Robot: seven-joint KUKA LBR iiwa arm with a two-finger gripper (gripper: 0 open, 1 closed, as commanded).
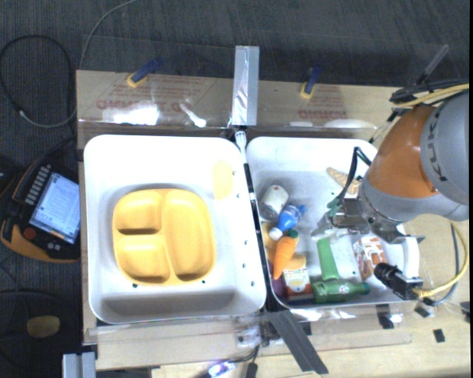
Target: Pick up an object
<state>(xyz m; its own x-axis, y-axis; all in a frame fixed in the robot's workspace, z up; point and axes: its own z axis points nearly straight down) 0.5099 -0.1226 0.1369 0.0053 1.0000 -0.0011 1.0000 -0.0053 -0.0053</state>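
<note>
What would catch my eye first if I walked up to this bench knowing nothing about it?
Probably the big yellow divided tray, lying alone in the left white bin. Next, the grey arm with its orange band, reaching in from the right over the right bin. Below it sits a crowded jumble: an orange carrot-like toy, a green bottle and a small blue-capped bottle.

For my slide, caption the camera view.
KUKA arm's claw hangs over the cluttered right bin; a yellow divided tray lies in the left bin.
</note>
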